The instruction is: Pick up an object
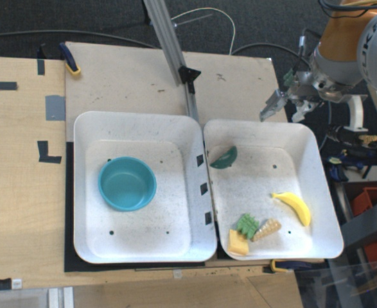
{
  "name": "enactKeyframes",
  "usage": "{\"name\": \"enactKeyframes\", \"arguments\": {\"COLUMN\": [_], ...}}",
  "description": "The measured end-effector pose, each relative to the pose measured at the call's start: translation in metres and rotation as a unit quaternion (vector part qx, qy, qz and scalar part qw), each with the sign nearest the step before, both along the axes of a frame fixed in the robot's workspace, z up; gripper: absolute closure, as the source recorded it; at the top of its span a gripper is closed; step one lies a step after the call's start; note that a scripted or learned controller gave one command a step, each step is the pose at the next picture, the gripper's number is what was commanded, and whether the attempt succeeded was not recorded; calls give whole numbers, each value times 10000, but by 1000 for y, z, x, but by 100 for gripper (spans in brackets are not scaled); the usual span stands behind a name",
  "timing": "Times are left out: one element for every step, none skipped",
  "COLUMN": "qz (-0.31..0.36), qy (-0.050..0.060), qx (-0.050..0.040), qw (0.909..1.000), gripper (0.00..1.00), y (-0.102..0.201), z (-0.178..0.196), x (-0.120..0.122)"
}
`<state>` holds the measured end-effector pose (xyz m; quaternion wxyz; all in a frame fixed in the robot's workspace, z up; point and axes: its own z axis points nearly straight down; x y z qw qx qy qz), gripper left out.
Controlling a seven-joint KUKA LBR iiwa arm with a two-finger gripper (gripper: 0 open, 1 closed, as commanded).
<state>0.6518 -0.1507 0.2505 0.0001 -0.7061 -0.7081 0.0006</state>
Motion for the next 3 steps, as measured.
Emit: {"name": "enactKeyframes", "arguments": {"qz": [-1,-5,-5], "qy": [1,23,25], "qx": [-2,1,0], "qw": [10000,10000,10000], "gripper": [0,0,0], "y": [0,0,-6], "z": [0,-44,-93], "x": [0,-4,0]}}
